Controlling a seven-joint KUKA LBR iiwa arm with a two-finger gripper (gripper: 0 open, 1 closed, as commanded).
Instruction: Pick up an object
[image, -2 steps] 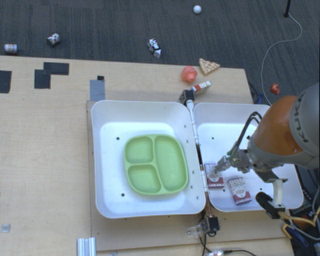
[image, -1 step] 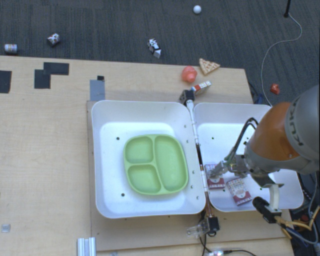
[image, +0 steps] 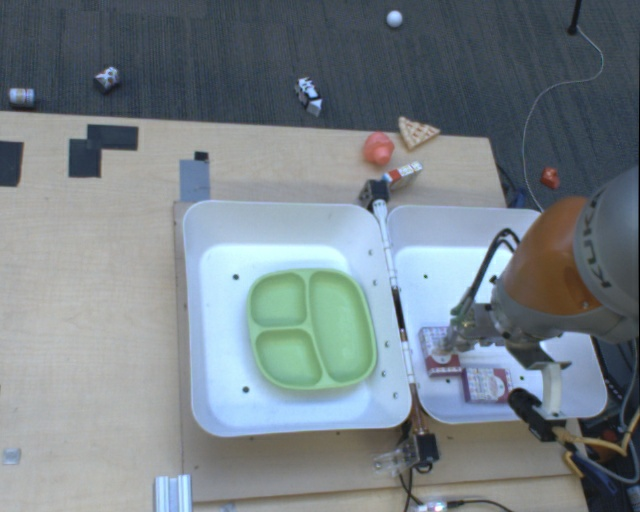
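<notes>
My gripper (image: 460, 335) is low in the right bin (image: 440, 270), reaching in from the right beneath the orange band of the arm. It is directly over a small red and white packet (image: 437, 355) lying flat on the bin floor. A second red and white packet (image: 487, 384) lies just to the right of the first, partly under the arm. The wrist hides the fingertips, and I cannot see either packet held between them.
The left bin (image: 215, 300) holds a green divided plate (image: 311, 329). Beyond the bins' far edge lie a red ball (image: 378, 148), a pizza-slice toy (image: 418, 131) and a small red and white tube (image: 404, 174). Small bits are scattered on the dark carpet.
</notes>
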